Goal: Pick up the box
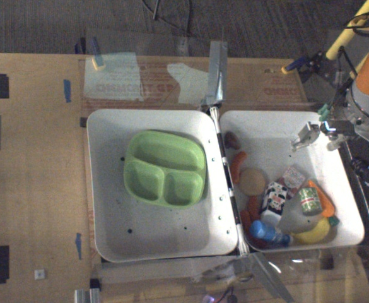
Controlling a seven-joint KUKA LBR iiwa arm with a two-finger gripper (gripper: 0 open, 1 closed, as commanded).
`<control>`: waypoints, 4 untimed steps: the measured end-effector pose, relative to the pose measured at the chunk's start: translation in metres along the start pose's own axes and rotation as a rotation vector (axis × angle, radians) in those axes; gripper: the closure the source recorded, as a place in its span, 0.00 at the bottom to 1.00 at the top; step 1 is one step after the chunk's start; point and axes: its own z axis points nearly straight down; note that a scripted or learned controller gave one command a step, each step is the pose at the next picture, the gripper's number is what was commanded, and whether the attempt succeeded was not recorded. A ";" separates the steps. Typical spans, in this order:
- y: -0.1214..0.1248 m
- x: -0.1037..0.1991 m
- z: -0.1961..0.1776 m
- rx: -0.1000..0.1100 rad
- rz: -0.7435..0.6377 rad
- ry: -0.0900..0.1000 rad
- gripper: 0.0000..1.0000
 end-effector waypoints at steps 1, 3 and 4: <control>0.005 -0.017 0.149 -0.004 0.024 -0.001 0.00; 0.006 -0.018 0.139 -0.007 0.027 -0.002 1.00; -0.028 0.031 0.012 -0.002 0.121 -0.001 1.00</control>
